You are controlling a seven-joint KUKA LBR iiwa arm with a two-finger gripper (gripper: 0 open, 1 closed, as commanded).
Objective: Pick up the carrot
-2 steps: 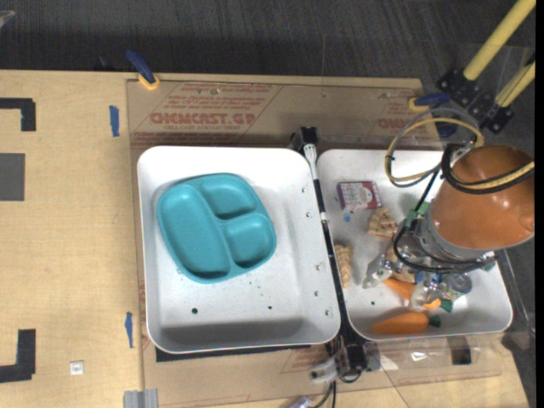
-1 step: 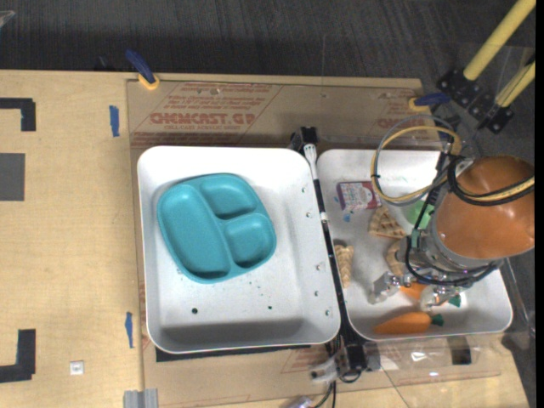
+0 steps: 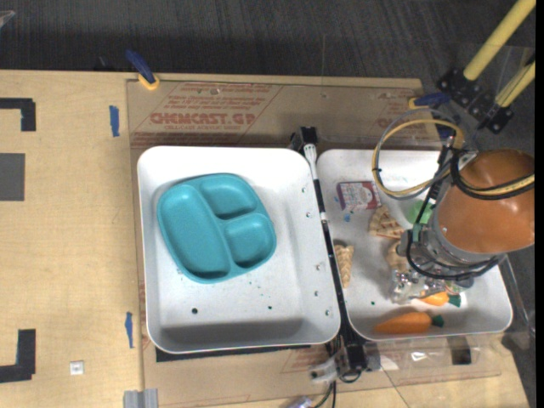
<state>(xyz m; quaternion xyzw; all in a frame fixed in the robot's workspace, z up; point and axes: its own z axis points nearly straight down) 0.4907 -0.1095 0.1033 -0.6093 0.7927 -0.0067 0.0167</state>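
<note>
Dark carpet is seen beyond a pale wooden bench (image 3: 68,228), on which a brown board carries two shallow white bins side by side. In the left bin (image 3: 170,313) a teal divided plate (image 3: 217,225) with three compartments is laid, tilted slightly. In the right bin (image 3: 497,308) several small items are scattered: a pink-and-white packet (image 3: 357,195) near the far edge, pale brownish pieces (image 3: 343,262) beside the dividing wall, and more such pieces (image 3: 387,223) toward the middle. The carrot (image 3: 405,322) is found lying flat along the near wall of the right bin, orange and tapered, with a small green tip at its right end. The gripper (image 3: 418,289) is lowered into the right bin just above the carrot; whether it is open or closed cannot be told, since it is hidden under the arm's orange band (image 3: 493,202) and cables.
</note>
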